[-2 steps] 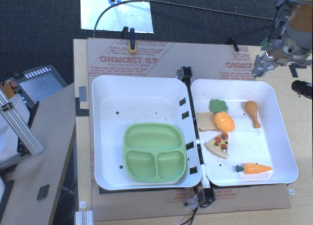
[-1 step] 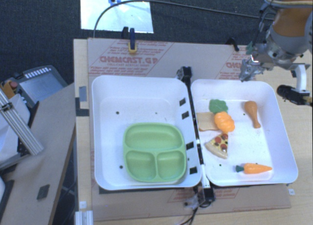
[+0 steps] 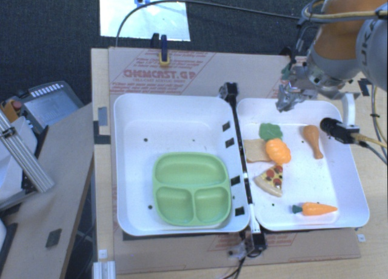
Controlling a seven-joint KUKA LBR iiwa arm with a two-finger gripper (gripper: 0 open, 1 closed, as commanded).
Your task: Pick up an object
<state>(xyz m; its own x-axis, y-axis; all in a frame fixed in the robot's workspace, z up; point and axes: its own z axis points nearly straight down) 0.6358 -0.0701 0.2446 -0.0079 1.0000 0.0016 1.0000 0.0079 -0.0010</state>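
Note:
My gripper (image 3: 286,103) hangs over the back edge of the right bin (image 3: 339,168), above its far wall, with nothing seen between its fingers. In that bin lie a green leafy piece (image 3: 270,131), an orange fruit (image 3: 278,151) on a tan bread slice (image 3: 256,150), a pizza slice (image 3: 270,180), a carrot (image 3: 316,209) near the front and a brown chicken drumstick (image 3: 312,140) at the right. The gripper is up and to the right of the green piece, apart from every item.
The left bin (image 3: 133,126) holds a green divided tray (image 3: 191,188). A black clipped divider (image 3: 235,144) runs between the bins. Cardboard (image 3: 182,71) lies under both bins, and grey equipment (image 3: 42,126) stands at the left.

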